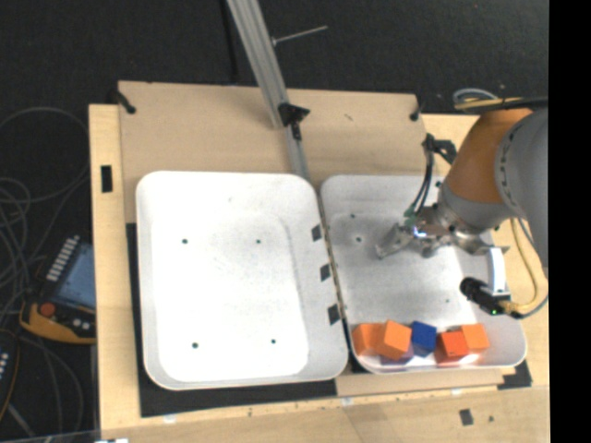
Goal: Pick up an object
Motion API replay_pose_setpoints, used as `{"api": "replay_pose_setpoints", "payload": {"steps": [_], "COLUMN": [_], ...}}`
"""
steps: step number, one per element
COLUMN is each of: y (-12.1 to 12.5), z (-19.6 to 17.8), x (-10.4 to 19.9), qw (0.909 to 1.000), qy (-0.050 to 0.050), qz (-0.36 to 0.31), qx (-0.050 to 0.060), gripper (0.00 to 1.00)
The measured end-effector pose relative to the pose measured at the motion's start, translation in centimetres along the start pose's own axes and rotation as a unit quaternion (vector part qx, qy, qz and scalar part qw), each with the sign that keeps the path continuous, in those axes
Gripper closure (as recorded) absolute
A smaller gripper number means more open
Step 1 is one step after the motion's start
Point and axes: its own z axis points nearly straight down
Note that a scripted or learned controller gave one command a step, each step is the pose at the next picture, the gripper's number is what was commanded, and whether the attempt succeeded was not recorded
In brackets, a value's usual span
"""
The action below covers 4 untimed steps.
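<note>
Camera view looks down on the grey two-finger gripper (399, 242), low over the middle of the right-hand shallow white bin (369, 197); whether its pincer is apart or together I cannot tell. Candidate objects, orange blocks (385, 339) and a small blue block (424, 337), crowd that bin's near wall, probably slid there, apart from the gripper. The left white bin (222, 275) lies beside it.
</note>
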Motion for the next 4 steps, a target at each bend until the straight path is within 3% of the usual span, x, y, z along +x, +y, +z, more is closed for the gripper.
{"api": "replay_pose_setpoints", "payload": {"steps": [1, 2, 3, 4], "y": [-2.4, -2.4, -10.6, -9.2], "z": [-11.6, -12.2, -11.3, -22.6], "x": [-0.5, -0.6, 1.1, 5.7], "qw": [1.0000, 1.0000, 1.0000, 1.0000], "qy": [0.000, 0.000, 0.002, 0.001], "qz": [0.001, -0.001, 0.000, -0.004], "qx": [-0.002, 0.000, 0.004, -0.003], "gripper": [0.00, 1.00, 1.00, 1.00]}}
